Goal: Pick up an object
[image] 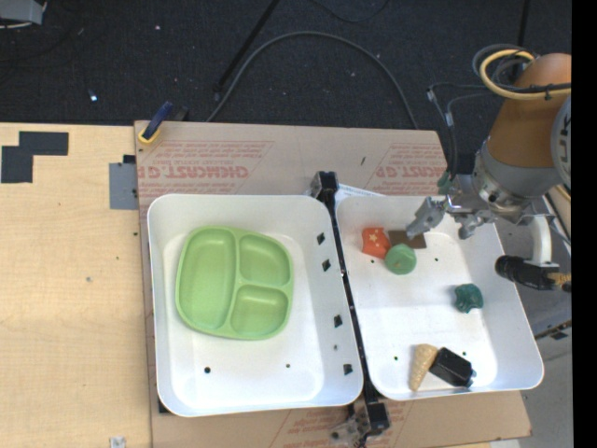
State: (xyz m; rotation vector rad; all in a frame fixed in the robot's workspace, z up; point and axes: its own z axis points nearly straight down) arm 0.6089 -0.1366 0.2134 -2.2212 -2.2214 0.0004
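In the right white bin (522, 343) you see five candidate objects. A round green piece (401, 259) lies near the bin's far wall, with a small red block (375, 241) just beside it toward the divider and a dark brown flat piece (408, 240) touching its far edge. A dark teal lump (468, 297) sits apart near the right wall; a tan cone (423, 366) and a black block (451, 368) lie together at the near edge. The gripper (448, 218) hangs over the far right corner; its fingers appear spread, one reaching toward the brown piece, and nothing sits between them. The left white bin (168, 343) bears a light green divided plate (235, 283).
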